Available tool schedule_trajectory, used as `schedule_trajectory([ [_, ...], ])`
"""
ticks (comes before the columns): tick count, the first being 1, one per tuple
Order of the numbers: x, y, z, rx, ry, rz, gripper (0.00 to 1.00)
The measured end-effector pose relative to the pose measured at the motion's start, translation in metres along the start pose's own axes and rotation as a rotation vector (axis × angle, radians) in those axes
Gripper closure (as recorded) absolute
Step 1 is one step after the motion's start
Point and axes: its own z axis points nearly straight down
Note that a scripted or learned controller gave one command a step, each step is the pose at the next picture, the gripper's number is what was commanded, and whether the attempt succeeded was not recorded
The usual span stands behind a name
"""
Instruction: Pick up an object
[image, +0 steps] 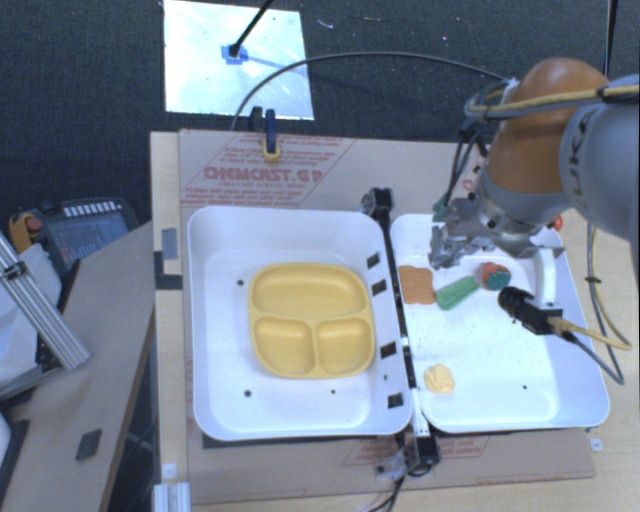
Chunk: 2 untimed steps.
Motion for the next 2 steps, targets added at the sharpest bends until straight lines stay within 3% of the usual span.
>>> schedule_trajectory([
  [2, 0.103, 0.017, 0.015, -0.001, -0.001, 0.002, 1.00],
])
